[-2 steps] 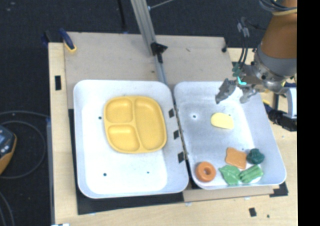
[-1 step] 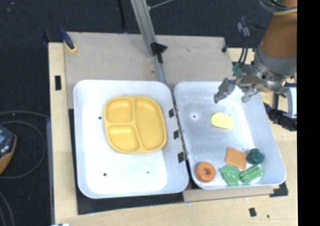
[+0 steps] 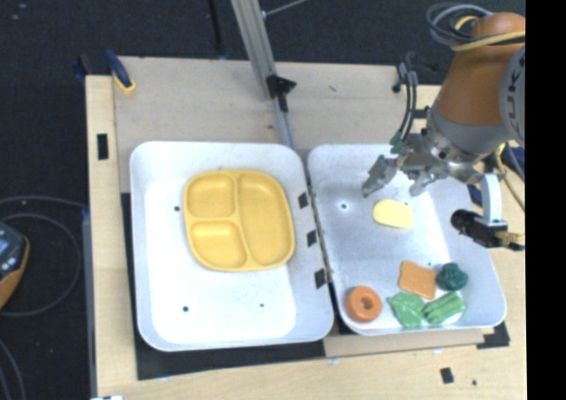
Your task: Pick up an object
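The pickup is not yet done, as far as this view shows: the hand (image 3: 395, 179) hangs over the upper part of the right bin (image 3: 354, 257) with its 2 fingers spread and nothing between them. The nearest candidate is a pale yellow piece (image 3: 393, 214) lying on the bin floor just below and beside the fingertips, apart from them; whether the hand is low enough to touch the floor cannot be told from this slanted view. The other objects sit untouched along the bin's lower end: an orange ring (image 3: 363, 303), a flat orange piece (image 3: 416, 279), a dark green lump (image 3: 452, 277) and 2 light green pieces (image 3: 426, 310) lying close together. The left bin (image 3: 159, 301) holds a yellow divided plate (image 3: 239, 219) well apart from the hand. My judgement is that the task stands at the approach stage: the hand has to be set over 1 object, most likely the pale yellow piece, then lowered, closed and lifted, so the whole grasp and lift remain to be done.
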Tool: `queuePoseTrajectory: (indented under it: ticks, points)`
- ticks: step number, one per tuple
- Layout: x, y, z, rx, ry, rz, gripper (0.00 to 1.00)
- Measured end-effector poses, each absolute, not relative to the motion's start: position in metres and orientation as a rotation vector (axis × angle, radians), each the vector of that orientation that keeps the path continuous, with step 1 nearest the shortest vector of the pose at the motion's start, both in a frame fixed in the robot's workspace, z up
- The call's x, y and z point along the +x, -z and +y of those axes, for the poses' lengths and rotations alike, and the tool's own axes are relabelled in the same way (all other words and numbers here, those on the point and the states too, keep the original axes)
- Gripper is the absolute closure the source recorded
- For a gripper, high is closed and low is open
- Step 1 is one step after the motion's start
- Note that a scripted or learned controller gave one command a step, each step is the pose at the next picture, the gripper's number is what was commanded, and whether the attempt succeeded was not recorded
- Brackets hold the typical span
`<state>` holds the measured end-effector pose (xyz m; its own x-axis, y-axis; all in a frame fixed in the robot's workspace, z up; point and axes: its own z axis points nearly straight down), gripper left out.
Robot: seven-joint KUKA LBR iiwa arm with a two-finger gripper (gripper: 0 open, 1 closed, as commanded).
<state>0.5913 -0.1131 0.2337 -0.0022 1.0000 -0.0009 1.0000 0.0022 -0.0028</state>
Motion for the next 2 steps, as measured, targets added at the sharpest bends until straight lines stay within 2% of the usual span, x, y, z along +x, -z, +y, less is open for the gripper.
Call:
queuePoseTrajectory:
  ticks: [1, 2]
  points:
    - [0.587, -0.171, -0.113, -2.219, -0.005, -2.220, 0.00]
    - [0.595, -0.125, -0.117, -2.223, -0.003, -2.219, 0.00]
